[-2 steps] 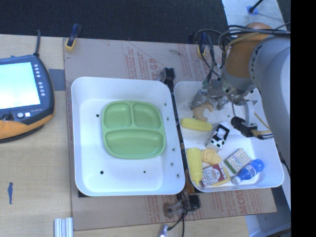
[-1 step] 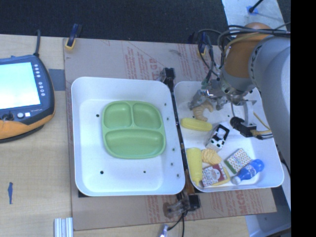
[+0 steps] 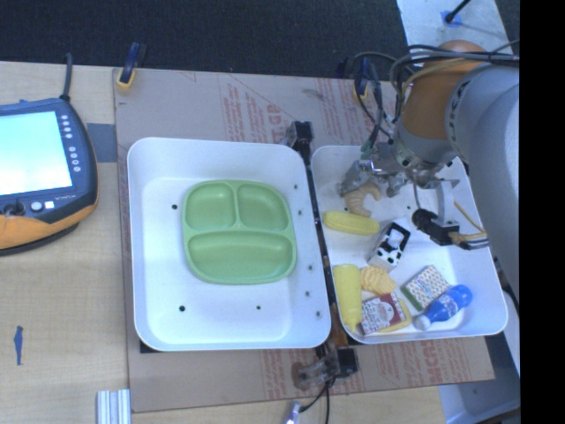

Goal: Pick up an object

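Hand [image 3: 371,177] low in right bin [image 3: 481,325], far end, over a tan pastry-like toy [image 3: 357,201]; grip state — cannot tell. Yellow corn [image 3: 350,224] just beside it, cow toy [image 3: 388,245] nearer centre. Green divided plate [image 3: 237,231] in left bin [image 3: 150,237].

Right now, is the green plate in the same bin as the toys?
No, the green plate lies alone in the left bin, while the toys lie in the right bin.

Even overhead light, soft shadows, mild glare on white bins [image 3: 141,237], slight blur.
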Controlling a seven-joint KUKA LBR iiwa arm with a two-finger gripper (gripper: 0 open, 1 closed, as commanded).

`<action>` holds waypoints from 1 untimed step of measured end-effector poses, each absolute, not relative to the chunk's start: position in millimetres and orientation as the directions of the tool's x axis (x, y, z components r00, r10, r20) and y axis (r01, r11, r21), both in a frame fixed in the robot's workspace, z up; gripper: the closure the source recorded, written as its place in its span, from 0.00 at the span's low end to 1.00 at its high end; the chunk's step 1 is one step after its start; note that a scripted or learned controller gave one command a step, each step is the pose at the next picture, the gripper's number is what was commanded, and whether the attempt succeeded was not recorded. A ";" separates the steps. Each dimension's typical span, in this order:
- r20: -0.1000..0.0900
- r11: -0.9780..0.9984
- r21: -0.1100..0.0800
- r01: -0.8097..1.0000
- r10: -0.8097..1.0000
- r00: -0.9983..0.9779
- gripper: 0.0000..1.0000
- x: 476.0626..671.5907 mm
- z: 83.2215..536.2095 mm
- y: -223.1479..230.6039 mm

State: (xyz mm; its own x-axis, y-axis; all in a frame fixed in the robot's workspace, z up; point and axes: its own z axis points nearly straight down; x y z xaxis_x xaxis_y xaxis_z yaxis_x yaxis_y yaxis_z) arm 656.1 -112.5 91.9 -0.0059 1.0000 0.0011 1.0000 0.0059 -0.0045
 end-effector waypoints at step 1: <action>0.002 0.005 -0.006 1.000 1.000 -0.005 0.00 655.9 91.8 -102.7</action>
